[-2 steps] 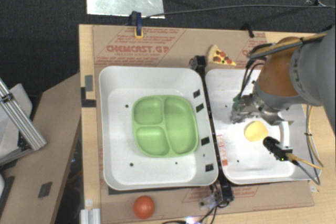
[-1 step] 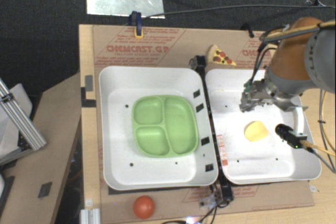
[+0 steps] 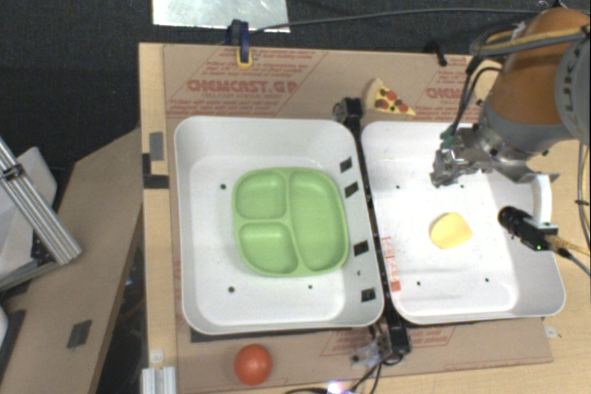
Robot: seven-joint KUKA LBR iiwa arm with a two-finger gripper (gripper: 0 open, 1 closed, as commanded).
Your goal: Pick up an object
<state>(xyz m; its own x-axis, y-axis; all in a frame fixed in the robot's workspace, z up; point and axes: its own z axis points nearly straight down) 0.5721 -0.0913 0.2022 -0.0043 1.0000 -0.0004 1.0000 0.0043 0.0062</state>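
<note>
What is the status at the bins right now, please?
Gripper above right white bin, holding nothing seen. Yellow rounded object lies loose below it. Nothing between them.

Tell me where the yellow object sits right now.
The yellow object lies in the right bin, just below the hand in the camera view.

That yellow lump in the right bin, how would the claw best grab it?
Probably straight down from above, fingers closing across the narrower middle of the yellow lump. It lies low on the right bin's floor with open space all around. The gripper hovers just behind it.
</note>
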